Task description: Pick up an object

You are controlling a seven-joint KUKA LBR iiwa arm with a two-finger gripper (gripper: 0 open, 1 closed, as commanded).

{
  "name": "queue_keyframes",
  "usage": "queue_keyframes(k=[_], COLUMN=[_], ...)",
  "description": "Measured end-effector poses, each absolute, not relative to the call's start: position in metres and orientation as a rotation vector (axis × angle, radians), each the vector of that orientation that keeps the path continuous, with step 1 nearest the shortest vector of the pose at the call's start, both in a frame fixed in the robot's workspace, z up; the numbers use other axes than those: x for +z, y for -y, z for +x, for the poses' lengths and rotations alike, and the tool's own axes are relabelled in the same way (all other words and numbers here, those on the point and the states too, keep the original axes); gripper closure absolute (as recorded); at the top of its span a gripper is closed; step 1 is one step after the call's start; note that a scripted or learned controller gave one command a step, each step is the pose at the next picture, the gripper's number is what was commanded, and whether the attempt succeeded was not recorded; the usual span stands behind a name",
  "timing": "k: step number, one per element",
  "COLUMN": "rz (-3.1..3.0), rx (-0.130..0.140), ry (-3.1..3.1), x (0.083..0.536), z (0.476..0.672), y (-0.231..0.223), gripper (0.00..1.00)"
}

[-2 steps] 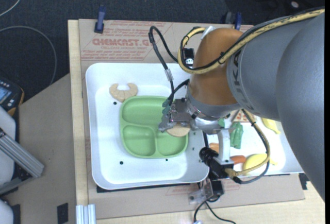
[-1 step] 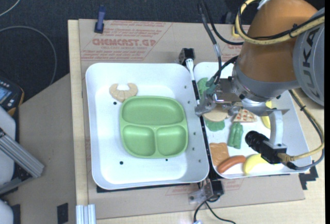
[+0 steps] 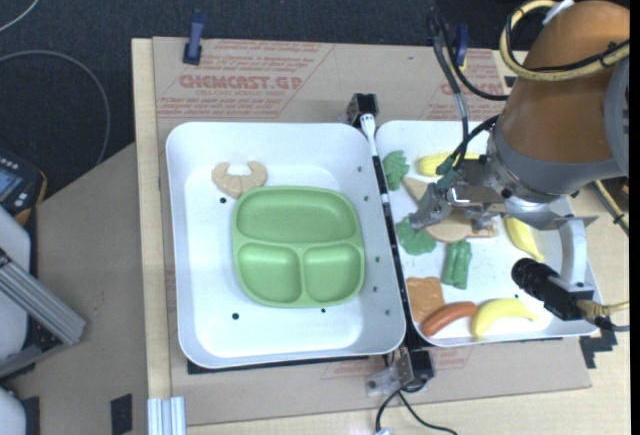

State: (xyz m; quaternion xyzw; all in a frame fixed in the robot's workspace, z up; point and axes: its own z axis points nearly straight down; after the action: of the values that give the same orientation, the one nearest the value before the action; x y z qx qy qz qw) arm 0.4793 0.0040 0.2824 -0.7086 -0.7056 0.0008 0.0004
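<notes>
My gripper [image 3: 437, 208] hangs low over the middle of the right bin [image 3: 575, 328], with the arm coming in from the right. Toy foods lie around it: a green leafy piece [image 3: 395, 167] and a small yellow piece [image 3: 432, 164] behind it, another green leaf [image 3: 415, 240] at its left, and a tan flat piece [image 3: 478, 226] partly under it. A green pickle [image 3: 457, 263], an orange chunk [image 3: 425, 294], a red sausage [image 3: 450, 316] and a yellow banana [image 3: 505, 315] lie nearer the front. Whether anything is held is hidden.
The left bin [image 3: 190, 223] holds a green divided plate [image 3: 298, 245] and a tan croissant [image 3: 238, 178] behind it. A second yellow banana piece [image 3: 523, 235] lies under the wrist. A black-edged divider [image 3: 383, 213] separates the bins.
</notes>
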Motion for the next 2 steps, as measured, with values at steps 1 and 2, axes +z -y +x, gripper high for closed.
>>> queue_keyframes(k=[1, 2], rz=[-2.216, -2.215], rx=[0.003, -0.002], ry=[2.222, 2.229], x=[0.233, 0.235], z=[0.515, 0.518], y=[-0.039, -0.113], gripper=[1.0, 1.0])
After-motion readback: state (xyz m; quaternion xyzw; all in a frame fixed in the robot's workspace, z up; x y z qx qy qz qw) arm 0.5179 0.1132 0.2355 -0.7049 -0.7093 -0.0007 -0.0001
